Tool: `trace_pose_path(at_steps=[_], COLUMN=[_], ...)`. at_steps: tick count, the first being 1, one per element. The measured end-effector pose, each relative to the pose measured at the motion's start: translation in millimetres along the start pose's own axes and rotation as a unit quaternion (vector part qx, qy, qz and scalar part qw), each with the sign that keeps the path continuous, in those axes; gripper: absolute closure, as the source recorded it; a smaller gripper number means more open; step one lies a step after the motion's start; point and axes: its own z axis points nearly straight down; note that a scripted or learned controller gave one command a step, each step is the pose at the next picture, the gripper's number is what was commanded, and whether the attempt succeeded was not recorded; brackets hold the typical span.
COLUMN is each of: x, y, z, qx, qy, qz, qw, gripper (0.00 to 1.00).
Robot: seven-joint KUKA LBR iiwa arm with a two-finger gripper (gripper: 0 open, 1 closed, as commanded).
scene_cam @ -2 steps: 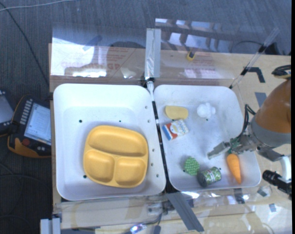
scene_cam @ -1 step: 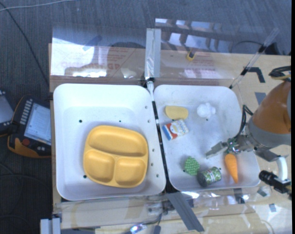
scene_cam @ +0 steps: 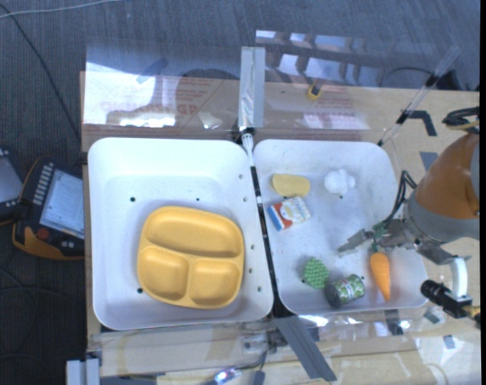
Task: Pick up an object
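An orange carrot (scene_cam: 380,273) lies near the right bin's (scene_cam: 363,155) front right corner. My gripper (scene_cam: 385,243) hovers just over the carrot's green top end, open, with nothing between its fingers; one grey finger (scene_cam: 352,242) points left over bare bin floor. Left of the carrot lie a small tin can (scene_cam: 346,289) and a green knobbly piece (scene_cam: 315,272). Farther back are a red, white and blue packet (scene_cam: 288,212), a yellow rounded piece (scene_cam: 291,185) and a white fluffy ball (scene_cam: 338,181).
The left bin (scene_cam: 115,175) holds a yellow divided plate (scene_cam: 192,256). A clear wall (scene_cam: 251,87) stands behind both bins. My arm with its orange band (scene_cam: 455,184) covers the right bin's right rim.
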Motion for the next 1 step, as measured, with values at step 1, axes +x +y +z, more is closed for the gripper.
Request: trace_pose_path(at_steps=[1], x=[0.3], y=[0.4], z=[0.1], qx=[-0.001], qy=[0.0], qz=[0.011], qw=[0.9999], gripper=[0.0])
